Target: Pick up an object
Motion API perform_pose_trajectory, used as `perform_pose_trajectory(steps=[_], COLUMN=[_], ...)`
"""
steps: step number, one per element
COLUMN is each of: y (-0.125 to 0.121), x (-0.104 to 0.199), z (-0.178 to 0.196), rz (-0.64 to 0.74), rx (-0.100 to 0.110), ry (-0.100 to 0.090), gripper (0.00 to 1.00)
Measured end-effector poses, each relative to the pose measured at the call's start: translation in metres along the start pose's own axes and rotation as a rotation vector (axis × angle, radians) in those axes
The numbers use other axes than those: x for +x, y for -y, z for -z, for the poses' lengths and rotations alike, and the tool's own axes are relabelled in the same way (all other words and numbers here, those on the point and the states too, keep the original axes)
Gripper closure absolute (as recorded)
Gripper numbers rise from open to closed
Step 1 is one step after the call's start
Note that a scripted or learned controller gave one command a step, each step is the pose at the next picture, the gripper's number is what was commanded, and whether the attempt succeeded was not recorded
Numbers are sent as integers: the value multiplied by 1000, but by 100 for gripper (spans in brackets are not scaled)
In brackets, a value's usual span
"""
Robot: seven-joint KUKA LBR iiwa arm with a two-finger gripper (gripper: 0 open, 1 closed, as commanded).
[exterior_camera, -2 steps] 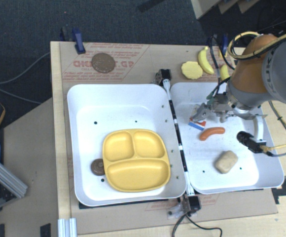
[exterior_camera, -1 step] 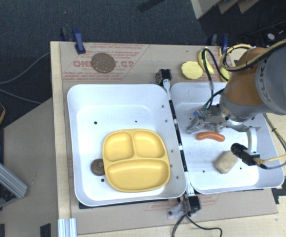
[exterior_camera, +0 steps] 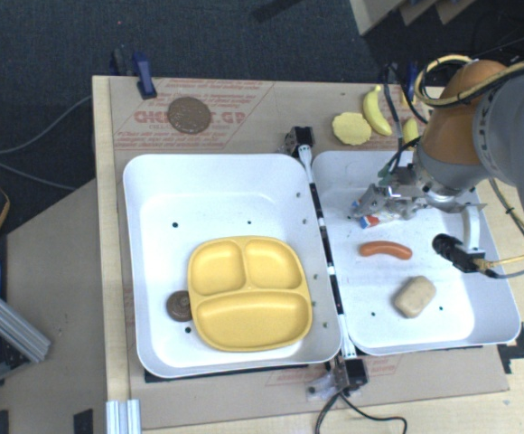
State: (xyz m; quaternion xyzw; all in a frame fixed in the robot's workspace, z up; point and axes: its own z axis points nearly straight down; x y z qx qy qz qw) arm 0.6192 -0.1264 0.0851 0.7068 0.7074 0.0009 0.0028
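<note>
Gripper is hanging low over the right bin, up toward its far-left corner, w/ the grey arm reaching in from the right. Fingers' state: can't tell, the wrist hardware is blurring into a grey clump w/ a red-and-blue speck at its tip.

Sausage is lying just nearside of the gripper, apart from it, long axis running across the bin, left edge to right edge. So the coming move is looking like a short shift toward the bin's near edge, then down, jaws closing across the short width. Tan lump, maybe a stone or bread piece, is sitting further toward the near edge, right of the sausage, well clear.

Black cable stub is hanging right of the sausage, possibly crowding a descent. Left bin is carrying a yellow divided tray w/ a brown disc tucked at its left side, partly hidden. Banana and a yellow slice are resting on the bench beyond the right bin's far edge.
</note>
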Motion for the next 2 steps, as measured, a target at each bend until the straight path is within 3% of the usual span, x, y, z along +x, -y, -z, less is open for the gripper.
perform_pose_trajectory(steps=[1, 2], y=[1, -1], x=[1, 97], z=[10, 106], rz=[0, 9], rx=[1, -5], ry=[-1, -5], gripper=[100, 100])
